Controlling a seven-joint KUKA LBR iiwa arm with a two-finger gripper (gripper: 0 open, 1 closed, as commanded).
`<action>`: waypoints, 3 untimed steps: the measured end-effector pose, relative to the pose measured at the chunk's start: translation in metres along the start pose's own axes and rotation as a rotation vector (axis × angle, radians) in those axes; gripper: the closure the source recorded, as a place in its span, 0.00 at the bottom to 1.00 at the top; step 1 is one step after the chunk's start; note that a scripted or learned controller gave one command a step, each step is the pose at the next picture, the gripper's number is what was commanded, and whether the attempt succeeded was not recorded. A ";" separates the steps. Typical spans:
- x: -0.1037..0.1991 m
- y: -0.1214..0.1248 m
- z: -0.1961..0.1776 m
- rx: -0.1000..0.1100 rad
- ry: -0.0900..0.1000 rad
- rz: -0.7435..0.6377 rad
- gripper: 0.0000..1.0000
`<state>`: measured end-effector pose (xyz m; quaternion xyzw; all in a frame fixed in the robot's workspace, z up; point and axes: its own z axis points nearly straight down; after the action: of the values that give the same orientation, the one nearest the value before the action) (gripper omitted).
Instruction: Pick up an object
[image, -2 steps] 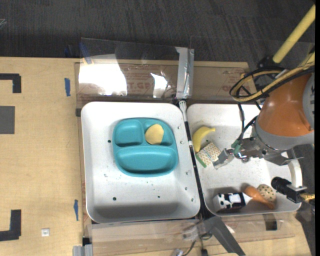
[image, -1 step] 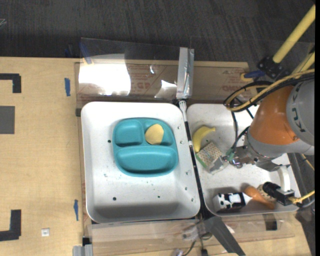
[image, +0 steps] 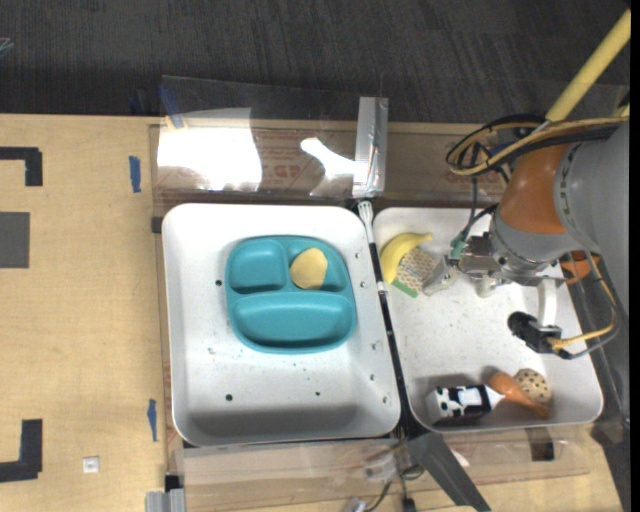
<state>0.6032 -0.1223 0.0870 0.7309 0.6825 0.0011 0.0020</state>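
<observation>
1. Dark carpet runs behind your bench (image: 70, 300), which carries the left bin (image: 190, 380) and the right bin (image: 500, 370) side by side.
2. In the left bin sits a teal divided plate (image: 290, 310), and a yellow lump (image: 308, 268) rests in its upper right compartment.
3. Your candidates lie in the right bin: a banana (image: 397, 250) and a green-edged sponge (image: 415, 268) at the far left corner, a black-and-white toy (image: 465, 400) and an orange piece with a speckled end (image: 520, 385) along the near edge.
4. You are at the approach step, by my reading: nothing looks lifted, and the arm (image: 560, 200) hangs over the far half of the right bin.
5. Look at the claw (image: 455, 262): it sits just beside the sponge, perhaps touching it. You cannot tell whether it is apart or together; nothing visibly sits in it.
6. Next, you would want it centred over the sponge or banana, lowered, then closed before lifting.
</observation>
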 end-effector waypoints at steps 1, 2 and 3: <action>0.011 -0.061 -0.001 0.000 0.001 0.226 0.00; -0.041 -0.050 0.000 -0.003 -0.002 -0.159 0.00; 0.013 -0.029 -0.001 -0.005 0.000 -0.410 0.00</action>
<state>0.5751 -0.1074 0.0877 0.5766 0.8170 0.0024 0.0042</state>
